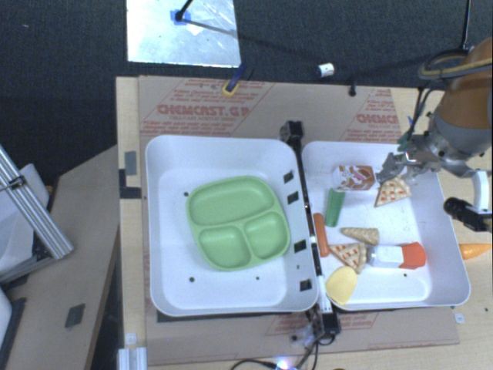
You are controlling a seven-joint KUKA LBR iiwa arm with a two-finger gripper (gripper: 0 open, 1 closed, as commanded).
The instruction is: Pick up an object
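My gripper [400, 166] hangs over the far right part of the right bin [439, 284], just above a toy pizza slice [393, 191]. To its left lies a red and white packet [356, 177], and below that stands a green cylinder [334, 206]. Nearer the front of the bin lie an orange sausage [320, 234], two more pizza slices [360, 235] [347, 254], a yellow round piece [341, 284] and a white tool with an orange handle [399, 255]. Nothing is visibly lifted off the bin floor.
The left bin [166, 206] holds a green divided plate [237, 222]. A black divider [302, 206] runs between the two bins. An orange piece [474, 249] lies outside the right bin's right rim. The arm's grey and orange wrist [462, 106] rises at the upper right.
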